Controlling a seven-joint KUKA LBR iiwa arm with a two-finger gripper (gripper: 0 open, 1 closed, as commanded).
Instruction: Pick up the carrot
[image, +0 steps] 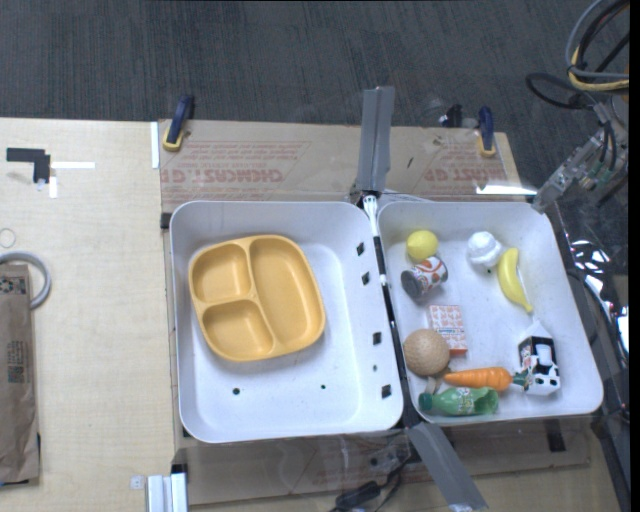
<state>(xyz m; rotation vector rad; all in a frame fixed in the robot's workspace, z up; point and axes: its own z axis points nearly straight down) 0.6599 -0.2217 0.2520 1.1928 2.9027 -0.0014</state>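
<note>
The carrot (480, 378) is orange with a green top and lies flat near the front of the right bin (570, 300), its tip pointing left. It rests just behind a green bottle (459, 402), to the right of a tan ball (426, 352) and to the left of a black-and-white cow toy (539, 366).
The right bin also holds a yellow lemon (422, 245), a small can (426, 277), a white object (484, 249), a banana (514, 279) and a small red-and-white box (449, 328). A yellow divided plate (257, 296) sits in the left bin (340, 400). Cables (600, 60) hang at the far right.
</note>
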